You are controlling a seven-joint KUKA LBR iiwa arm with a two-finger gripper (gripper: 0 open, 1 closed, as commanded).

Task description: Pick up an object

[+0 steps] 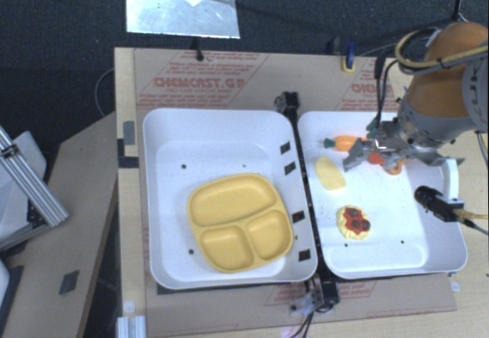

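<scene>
Pincer [365, 151] low in right bin [397, 252], beside carrot [345, 142]; finger state cannot be told. Risk: crowding by yellow piece [330, 173] at 7 o'clock may deflect grasp.

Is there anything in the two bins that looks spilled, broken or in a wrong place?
Nothing stands out. The yellow divided tray lies flat in the left bin; the pizza slice and pale yellow piece lie apart in the right bin.

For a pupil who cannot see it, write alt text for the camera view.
A grey arm reaches from the right, its pincer low over the right bin by a carrot. That bin also holds a pale slice and a small pizza; the left bin holds a yellow tray.
</scene>
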